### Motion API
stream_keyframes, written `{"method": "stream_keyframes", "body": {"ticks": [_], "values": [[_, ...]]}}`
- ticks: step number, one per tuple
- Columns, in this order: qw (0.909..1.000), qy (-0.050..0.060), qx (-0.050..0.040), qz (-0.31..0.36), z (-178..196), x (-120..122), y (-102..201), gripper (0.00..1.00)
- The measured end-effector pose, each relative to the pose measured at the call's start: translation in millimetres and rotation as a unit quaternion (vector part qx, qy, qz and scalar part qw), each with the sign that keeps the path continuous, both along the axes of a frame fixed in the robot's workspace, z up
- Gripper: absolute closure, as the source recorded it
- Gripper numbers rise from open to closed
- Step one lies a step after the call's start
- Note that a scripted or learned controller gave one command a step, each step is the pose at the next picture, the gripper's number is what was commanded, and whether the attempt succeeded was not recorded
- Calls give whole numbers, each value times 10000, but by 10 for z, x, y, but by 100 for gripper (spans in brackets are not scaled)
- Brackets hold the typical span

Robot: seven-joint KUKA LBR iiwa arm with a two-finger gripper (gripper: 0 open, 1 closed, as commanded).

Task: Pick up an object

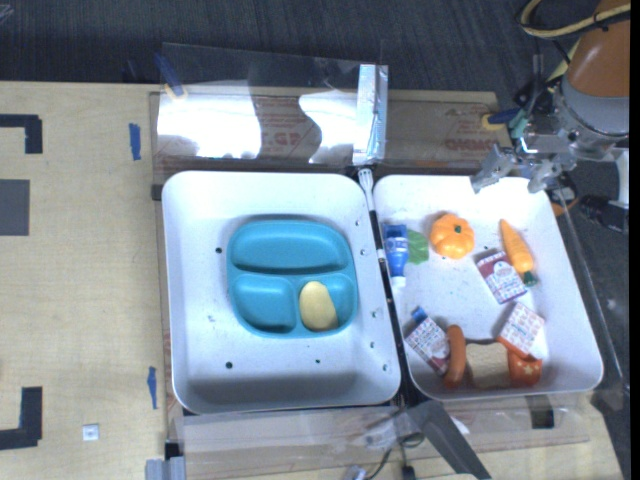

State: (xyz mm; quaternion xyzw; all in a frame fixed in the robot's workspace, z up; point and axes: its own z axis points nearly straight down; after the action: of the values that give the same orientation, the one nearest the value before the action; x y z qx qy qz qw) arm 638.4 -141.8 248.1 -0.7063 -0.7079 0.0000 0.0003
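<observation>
Two white bins side by side on the desk. Left bin (190, 298): blue divided tray (270, 258) with a yellow potato-like piece (318, 306) in its lower right compartment. Right bin (575, 318): small orange pumpkin (452, 236), carrot (517, 250), sausage (456, 353), small packets. Gripper (515, 171) over the right bin's far edge, open, empty.
</observation>
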Motion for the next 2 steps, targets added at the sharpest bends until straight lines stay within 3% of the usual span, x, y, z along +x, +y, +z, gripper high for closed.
{"method": "stream_keyframes", "body": {"ticks": [1, 2], "values": [[9919, 21, 9, 1273, -1060, 212, 422, 0], [9891, -52, -15, 1472, -1580, 199, 340, 0]]}}
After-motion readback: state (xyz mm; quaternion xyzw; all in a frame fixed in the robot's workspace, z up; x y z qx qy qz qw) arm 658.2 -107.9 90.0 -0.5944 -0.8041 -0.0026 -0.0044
